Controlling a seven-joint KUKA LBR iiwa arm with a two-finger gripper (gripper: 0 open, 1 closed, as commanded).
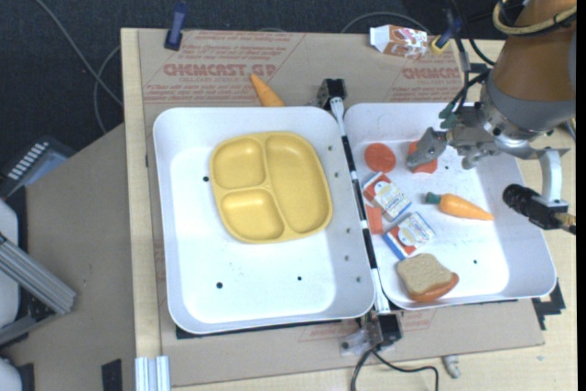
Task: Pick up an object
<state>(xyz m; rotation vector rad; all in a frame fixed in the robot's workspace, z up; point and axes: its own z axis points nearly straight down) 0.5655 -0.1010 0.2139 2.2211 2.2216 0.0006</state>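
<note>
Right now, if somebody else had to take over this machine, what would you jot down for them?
Gripper: over the upper part of the right bin, nothing seen between its fingers; an orange-red piece lies just beside it.
Right bin: red round piece, toy carrot, two small packets, toy sandwich.
Left bin: yellow divided plate.
Done: nothing lifted yet.
Left: grasp one object and lift it.

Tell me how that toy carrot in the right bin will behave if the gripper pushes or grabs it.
The carrot lies on its side, tapered and round, so a push would probably roll it in a curve. It looks smooth and hard, so fingers may slip toward the thin tip. It seems light.
</note>
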